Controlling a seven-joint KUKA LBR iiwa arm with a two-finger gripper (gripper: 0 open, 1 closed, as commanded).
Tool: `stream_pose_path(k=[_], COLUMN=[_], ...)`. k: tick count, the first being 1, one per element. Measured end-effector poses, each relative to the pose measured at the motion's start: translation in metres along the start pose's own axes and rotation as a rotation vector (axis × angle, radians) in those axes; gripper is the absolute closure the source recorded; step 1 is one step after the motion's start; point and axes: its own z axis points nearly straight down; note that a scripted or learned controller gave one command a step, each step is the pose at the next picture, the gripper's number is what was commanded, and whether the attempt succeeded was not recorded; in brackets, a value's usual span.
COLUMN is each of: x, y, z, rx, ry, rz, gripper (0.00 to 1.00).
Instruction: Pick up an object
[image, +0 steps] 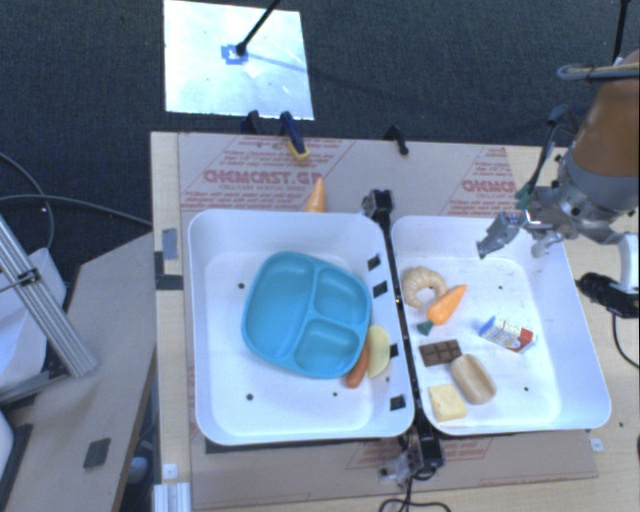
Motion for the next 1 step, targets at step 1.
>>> stream_pose_path(k=[1], x=[-0.0121], y=[-0.0188], z=[0.1524], rx=[0.007], ry=[0.000], rz=[0.005], gripper=[0.00])
